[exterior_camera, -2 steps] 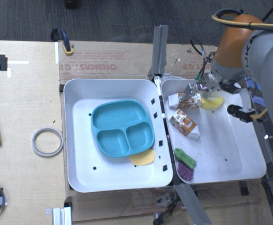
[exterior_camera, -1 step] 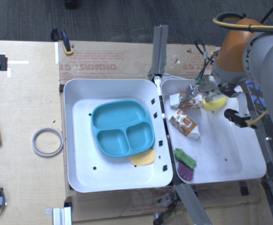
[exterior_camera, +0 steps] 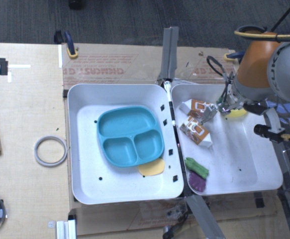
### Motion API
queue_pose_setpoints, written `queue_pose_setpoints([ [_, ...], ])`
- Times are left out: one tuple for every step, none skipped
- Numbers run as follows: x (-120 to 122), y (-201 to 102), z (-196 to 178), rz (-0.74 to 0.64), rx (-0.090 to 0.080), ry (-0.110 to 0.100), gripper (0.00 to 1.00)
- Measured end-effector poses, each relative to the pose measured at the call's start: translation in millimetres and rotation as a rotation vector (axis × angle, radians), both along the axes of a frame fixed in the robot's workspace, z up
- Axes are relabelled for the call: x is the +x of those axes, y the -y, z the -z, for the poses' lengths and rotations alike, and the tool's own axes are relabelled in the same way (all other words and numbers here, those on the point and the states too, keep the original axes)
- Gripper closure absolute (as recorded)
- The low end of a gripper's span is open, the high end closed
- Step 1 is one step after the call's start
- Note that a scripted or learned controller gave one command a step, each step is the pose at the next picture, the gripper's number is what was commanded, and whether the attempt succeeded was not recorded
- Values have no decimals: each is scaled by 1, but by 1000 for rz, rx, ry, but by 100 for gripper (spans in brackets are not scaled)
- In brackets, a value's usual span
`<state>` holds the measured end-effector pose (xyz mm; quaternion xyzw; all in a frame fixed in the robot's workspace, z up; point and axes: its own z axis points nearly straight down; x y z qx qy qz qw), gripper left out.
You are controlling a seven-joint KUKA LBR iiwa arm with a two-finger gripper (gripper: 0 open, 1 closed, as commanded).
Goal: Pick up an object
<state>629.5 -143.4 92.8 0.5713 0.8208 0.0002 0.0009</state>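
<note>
The arm comes in from the right, orange band [exterior_camera: 256,59] bright above the wrist, and the gripper [exterior_camera: 210,113] is down in the right bin [exterior_camera: 244,178], low over its upper left part. Whether it is open, closed or clamped on anything cannot be told from this angle.

Right at the gripper lie 2 small white-and-orange cartons. The upper carton [exterior_camera: 198,106] sits near the bin's top left corner, just beside the gripper. The lower carton [exterior_camera: 196,132] lies just below it, long axis running diagonally from upper left to lower right, its lower end pointing toward the bin's middle. A yellow object [exterior_camera: 238,113] peeks out just right of the gripper, partly hidden.

Further down the left wall: a green toy [exterior_camera: 197,167], long axis also slanting upper left to lower right, touching a purple toy [exterior_camera: 197,183] below it.

Left bin [exterior_camera: 80,148]: a blue divided plate [exterior_camera: 130,136] with 3 compartments, a yellow piece [exterior_camera: 152,168] tucked at its lower edge.
</note>
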Motion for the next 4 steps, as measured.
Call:
queue_pose_setpoints([
  [1,1,-11,4,0,4,100],
  [1,1,-11,4,0,3,0],
  [21,-31,0,154,-6,-16,0],
  [20,-27,-10,155,-12,-18,100],
])
